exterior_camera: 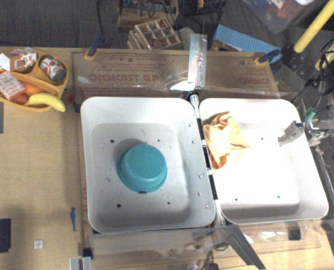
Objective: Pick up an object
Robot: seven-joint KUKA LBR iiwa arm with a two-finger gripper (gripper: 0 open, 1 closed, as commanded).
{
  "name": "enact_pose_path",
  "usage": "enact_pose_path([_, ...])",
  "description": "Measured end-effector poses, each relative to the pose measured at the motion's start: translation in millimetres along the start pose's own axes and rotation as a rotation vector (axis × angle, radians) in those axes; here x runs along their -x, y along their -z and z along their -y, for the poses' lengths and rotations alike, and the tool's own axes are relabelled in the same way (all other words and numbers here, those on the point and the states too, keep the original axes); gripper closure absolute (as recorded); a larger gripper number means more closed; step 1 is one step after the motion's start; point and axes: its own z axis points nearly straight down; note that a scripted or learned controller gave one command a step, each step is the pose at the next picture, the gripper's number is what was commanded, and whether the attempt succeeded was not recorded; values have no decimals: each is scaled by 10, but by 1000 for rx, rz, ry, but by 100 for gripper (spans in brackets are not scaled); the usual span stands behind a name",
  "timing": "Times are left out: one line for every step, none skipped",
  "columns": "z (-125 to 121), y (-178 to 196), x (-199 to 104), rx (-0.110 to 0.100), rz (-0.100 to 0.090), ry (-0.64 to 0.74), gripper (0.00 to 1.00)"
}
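A teal bowl [143, 167] lies upside down in the middle of the left bin [99, 122]. A crumpled orange-yellow cloth [223, 138] rests in the right bin [268, 201], against its left wall. My gripper [292, 132] hovers at the right bin's far right rim, well away from the cloth and with nothing seen in it. Only a small grey part of it reaches over the bin; the rest is lost among cables at the frame's edge.
A tray of toy food with a banana [46, 100] sits at the bench's far left. A cardboard panel [155, 75] runs behind both bins. Boxes and clutter lie beyond it, and a yellow pole [319, 18] slants at the top right.
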Motion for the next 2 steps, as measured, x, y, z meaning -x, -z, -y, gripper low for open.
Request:
enact_pose_path([-195,-771,-497,0,0,6,0])
enact_pose_path([-772,-1299,-953,9,4,173,0])
